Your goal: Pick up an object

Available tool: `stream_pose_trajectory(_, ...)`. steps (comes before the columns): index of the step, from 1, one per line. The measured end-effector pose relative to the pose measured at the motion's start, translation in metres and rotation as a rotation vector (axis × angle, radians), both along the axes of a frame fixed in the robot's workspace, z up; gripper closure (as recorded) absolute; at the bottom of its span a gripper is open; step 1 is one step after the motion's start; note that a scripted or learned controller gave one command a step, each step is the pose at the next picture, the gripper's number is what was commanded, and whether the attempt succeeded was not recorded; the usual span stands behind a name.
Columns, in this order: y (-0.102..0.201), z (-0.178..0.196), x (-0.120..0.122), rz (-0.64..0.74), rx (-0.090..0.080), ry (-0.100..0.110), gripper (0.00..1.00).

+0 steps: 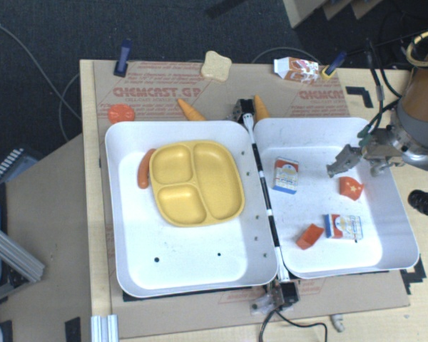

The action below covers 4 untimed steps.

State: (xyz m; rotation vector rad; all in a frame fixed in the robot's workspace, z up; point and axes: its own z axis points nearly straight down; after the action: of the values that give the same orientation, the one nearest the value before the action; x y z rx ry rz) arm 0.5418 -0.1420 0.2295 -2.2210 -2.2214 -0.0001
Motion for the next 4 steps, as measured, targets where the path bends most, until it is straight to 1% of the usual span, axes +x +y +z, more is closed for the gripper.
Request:
stream_pose_trajectory(1,-0.048,-0.037,0.021,-0.001,-0.002,-0.001,0.0)
stream_pose_trajectory(2,-0.064,-0.125,0.033,-0.001,-0.003,-0.004,0.0)
stream_pose_trajectory(3,-0.065,-0.114,0.035,-0.001,-0.006,-0.009,1.0)
stream_pose_trajectory(4,-0.064,-0.114,0.035,-0.001,-0.006,-0.008,0.0)
